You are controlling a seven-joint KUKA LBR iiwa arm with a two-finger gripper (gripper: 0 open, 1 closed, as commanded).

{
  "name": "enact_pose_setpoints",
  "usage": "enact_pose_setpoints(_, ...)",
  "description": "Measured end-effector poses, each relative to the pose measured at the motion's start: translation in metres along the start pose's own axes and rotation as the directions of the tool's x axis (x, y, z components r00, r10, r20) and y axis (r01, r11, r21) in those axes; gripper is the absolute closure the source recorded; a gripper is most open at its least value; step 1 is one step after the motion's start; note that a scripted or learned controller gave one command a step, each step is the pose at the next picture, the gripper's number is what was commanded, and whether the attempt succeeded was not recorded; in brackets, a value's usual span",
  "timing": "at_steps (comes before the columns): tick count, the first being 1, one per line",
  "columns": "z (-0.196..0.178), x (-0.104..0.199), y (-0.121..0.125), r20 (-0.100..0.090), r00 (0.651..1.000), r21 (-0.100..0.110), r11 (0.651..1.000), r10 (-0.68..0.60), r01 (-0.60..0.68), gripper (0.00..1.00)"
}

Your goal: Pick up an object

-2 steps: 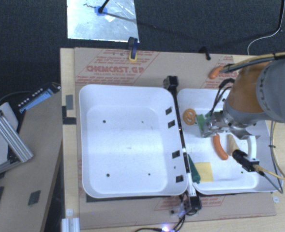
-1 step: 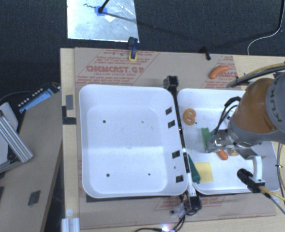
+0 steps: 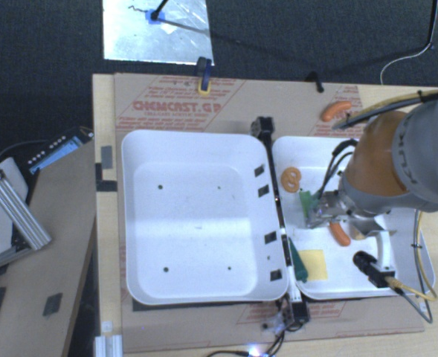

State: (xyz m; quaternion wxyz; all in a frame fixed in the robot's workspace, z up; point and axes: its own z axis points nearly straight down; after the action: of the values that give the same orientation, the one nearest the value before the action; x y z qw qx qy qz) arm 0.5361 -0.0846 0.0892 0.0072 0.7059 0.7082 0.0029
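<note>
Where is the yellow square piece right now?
The yellow square piece lies in the right bin near its front-left corner, beside a green item, in front of the gripper.

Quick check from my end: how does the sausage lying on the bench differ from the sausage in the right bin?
The bench sausage lies outside both bins, on the cardboard behind the right bin; the bin sausage lies inside that bin. The bench sausage is in the open, away from the arm; the bin sausage sits right beside the gripper, partly tucked under the arm. The bench one shows whole; the bin one only in part. Both are small and orange.
</note>
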Motion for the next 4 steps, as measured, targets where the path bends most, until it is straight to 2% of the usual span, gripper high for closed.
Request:
enact_pose_setpoints(1, 0.001, 0.000, 0.027, -0.005, 1.000, 0.004, 1.000, -0.001, 0.001, 1.00)
enact_pose_setpoints(2, 0.001, -0.011, 0.029, -0.007, 1.000, 0.002, 1.000, 0.000, 0.000, 1.00)
enact_pose_setpoints(3, 0.000, -0.023, 0.009, -0.004, 1.000, -0.001, 1.000, 0.002, -0.002, 1.00)
enact_pose_setpoints(4, 0.001, -0.046, 0.012, -0.006, 1.000, 0.002, 1.000, 0.001, -0.001, 1.00)
